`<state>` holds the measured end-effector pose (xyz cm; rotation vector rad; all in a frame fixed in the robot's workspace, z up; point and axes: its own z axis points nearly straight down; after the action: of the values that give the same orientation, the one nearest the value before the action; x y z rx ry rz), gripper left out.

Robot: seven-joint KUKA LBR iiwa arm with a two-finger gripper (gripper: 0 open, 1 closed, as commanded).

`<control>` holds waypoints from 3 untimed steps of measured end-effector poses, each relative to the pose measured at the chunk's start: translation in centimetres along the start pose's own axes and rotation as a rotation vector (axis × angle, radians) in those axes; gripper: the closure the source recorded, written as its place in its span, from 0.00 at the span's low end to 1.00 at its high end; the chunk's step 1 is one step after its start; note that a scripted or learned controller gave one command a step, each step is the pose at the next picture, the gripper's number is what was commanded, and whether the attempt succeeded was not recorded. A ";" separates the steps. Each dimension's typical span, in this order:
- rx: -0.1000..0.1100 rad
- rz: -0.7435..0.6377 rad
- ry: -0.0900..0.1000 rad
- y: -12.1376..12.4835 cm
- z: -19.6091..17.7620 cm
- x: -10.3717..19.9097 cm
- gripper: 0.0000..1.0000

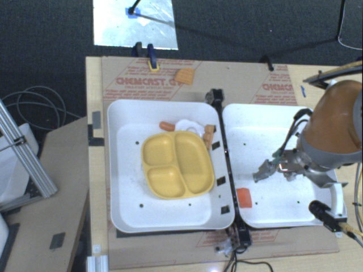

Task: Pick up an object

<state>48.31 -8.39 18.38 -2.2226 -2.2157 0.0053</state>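
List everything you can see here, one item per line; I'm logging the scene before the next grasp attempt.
left bin: 1, white, left on bench
right bin: 1, white, right on bench
divided tray: 1, yellow, left bin centre
sausage-shaped piece: 1, orange, behind the tray
white item: 1, partly hidden behind tray
brown piece: 1, left bin's right wall
red block: 1, right bin's front-left
tan piece: 1, bench behind bins
arm: 1, grey and orange, over right bin
end effector: 1, above right bin

Bins point(122, 169): smooth white plastic, slightly glossy.
Yellow divided tray point(176, 164): matt plastic.
Bench sheet point(238, 78): brown printed cardboard.
Floor, twelve o'clock: dark rough carpet point(238, 16); shiny foil-like sheet point(135, 16).
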 end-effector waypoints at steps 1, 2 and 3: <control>-0.018 0.004 -0.010 0.9 -10.0 -10.7 0.00; -0.026 -0.011 -0.005 5.6 -25.9 -6.6 0.00; -0.010 0.001 -0.004 2.3 -26.8 -12.6 0.00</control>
<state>50.65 -21.02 45.19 -2.2309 -2.2217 -0.0006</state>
